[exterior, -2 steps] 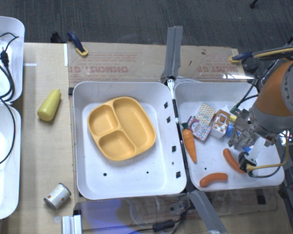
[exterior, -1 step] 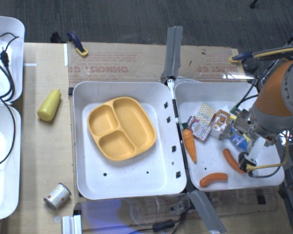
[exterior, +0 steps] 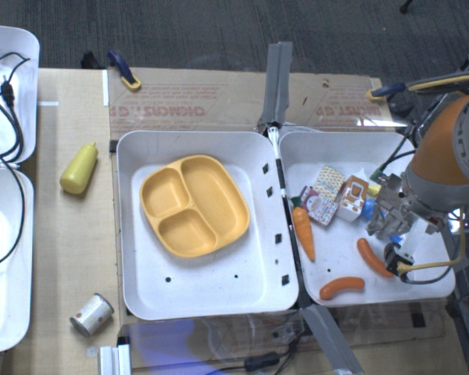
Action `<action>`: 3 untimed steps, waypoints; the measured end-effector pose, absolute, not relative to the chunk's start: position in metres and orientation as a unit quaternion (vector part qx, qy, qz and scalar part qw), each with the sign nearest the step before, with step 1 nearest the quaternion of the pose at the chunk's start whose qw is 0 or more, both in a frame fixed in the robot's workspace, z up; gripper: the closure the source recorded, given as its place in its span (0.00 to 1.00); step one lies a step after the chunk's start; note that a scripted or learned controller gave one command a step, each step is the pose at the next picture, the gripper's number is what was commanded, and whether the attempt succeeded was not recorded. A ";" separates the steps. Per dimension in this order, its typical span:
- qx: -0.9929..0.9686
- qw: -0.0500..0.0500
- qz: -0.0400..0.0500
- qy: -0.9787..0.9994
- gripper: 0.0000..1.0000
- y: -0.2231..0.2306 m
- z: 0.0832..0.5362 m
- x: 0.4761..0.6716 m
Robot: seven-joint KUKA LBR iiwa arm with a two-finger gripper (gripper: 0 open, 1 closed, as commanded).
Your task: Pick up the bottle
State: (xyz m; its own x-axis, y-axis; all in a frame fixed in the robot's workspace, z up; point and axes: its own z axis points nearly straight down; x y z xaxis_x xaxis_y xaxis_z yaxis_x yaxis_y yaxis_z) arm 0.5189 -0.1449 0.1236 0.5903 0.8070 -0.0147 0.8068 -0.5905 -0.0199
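A yellow squeeze bottle [exterior: 79, 169] lies on the wooden bench, left of the left bin [exterior: 133, 233] and outside both bins. The gripper [exterior: 386, 222] hangs low over the right side of the right bin [exterior: 336, 151], far from that bottle. It sits just right of a small carton [exterior: 353, 198] and above an orange sausage [exterior: 373, 257]. A small blue-and-white item [exterior: 370, 208] peeks out beside the gripper, and I cannot tell what it is.
A yellow divided plate [exterior: 193, 205] lies in the left bin. The right bin also holds a carrot [exterior: 302, 233], a second sausage [exterior: 341, 287] and a patterned packet [exterior: 324, 197]. A tin can [exterior: 91, 313] lies on the bench at front left, and a blue clamp [exterior: 123, 70] at the back.
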 end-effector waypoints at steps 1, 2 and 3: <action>-0.892 0.006 0.011 -0.452 0.00 -0.145 0.124 0.519; -0.939 0.002 0.004 -0.344 0.00 -0.162 0.089 0.511; -0.938 0.008 0.003 -0.346 0.00 -0.198 0.087 0.608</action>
State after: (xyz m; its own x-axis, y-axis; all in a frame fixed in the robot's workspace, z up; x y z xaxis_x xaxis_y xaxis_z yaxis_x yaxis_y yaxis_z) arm 0.6078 -0.1980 0.0875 0.7612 0.6485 -0.0001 0.6484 -0.7611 -0.0175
